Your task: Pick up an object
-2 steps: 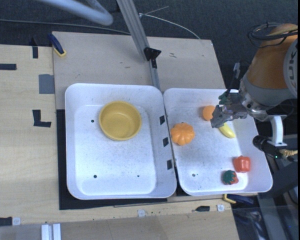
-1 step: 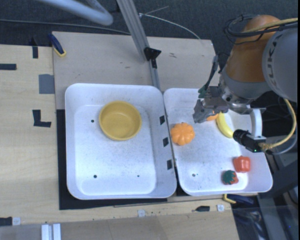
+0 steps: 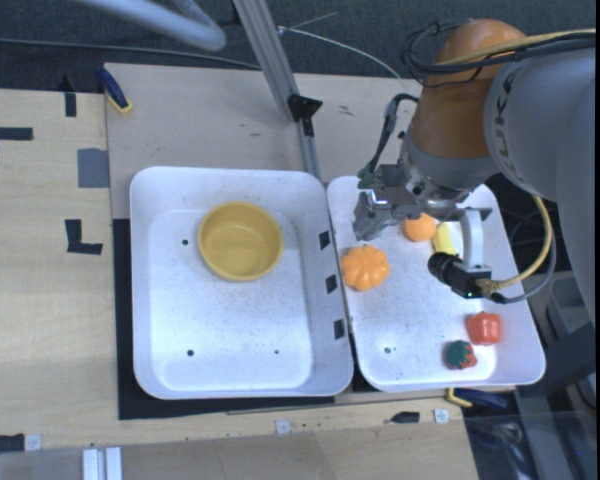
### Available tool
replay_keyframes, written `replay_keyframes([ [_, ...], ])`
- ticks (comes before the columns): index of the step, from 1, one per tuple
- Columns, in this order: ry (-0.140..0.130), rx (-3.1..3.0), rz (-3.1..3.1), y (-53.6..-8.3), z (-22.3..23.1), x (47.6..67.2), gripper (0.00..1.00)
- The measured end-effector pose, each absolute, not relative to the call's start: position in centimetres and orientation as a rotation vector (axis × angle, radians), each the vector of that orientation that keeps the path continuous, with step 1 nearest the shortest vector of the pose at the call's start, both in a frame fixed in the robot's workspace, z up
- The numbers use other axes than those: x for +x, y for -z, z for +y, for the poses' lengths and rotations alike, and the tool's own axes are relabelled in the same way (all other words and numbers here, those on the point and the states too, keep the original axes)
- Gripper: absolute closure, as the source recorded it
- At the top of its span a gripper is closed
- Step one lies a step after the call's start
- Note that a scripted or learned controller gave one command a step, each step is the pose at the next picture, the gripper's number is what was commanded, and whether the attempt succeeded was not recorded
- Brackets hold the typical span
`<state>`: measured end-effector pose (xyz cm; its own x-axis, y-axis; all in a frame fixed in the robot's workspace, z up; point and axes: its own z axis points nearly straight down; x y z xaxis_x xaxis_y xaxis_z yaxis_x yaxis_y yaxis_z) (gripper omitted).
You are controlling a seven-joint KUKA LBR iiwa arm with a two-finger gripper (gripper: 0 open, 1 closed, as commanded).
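Camera view: pumpkin (image 3: 365,267) just beside the fingers (image 3: 366,218); their state unclear. Yellow bowl (image 3: 241,241) well apart.

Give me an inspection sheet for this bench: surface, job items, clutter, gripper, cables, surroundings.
Surface: two white bins, left bin and right bin, on a wooden bench.
Job's things: yellow bowl in left bin; orange pumpkin, small orange ball, yellow piece, red item and green-red item in right bin.
Clutter: nothing seen.
Gripper: gripper above right bin, near the pumpkin.
Cables: yellow cable beside the arm.
Surroundings: metal pole, dark floor.
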<state>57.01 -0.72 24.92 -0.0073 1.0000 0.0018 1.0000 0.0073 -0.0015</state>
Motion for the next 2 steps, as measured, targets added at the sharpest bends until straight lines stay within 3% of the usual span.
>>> replay_keyframes([
  [2,-0.001,-2.213,-2.228,-24.2,9.2,58.8,1.00],
])
